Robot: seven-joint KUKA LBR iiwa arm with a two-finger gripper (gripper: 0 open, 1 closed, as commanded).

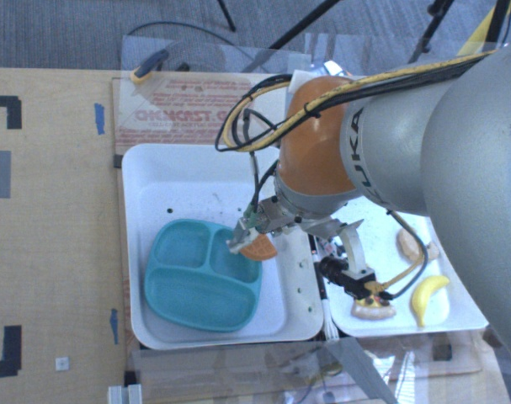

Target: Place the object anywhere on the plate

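- Locate the gripper (248, 241) at the right edge of the teal plate (200, 289), under the orange band of the arm (322, 141). It hangs above the plate's upper right compartment.
- Note the gripper state: the fingers are pinching an orange object (258, 247), a small wedge-like piece that shows between and just below the fingertips. You cannot tell its exact kind at this resolution.
- Read the key relation: the object sits directly at the fingertips, and the plate lies below and to the view's left of it. The object overlaps the plate's right rim in the view, so part of it appears above the rim rather than fully over a compartment.
- Judge the long axis: the orange object appears to lie roughly crosswise, tilted slightly down toward the view's right. The tilt is not certain.
- Judge the next move: a short shift toward the view's left, then a release, would likely land the object inside a compartment. A release here risks the piece catching the rim and sliding into the bin.
- Observe the plate: three compartments, resting in the left bin (154, 175), toward its near side.
- Observe the right bin (465, 310): it bears a yellow banana (428, 297), a pale bread-like piece (407, 244) and a tan item (373, 310) near a black fixture (343, 274). These lie well apart from the plate and play no part in the placement.
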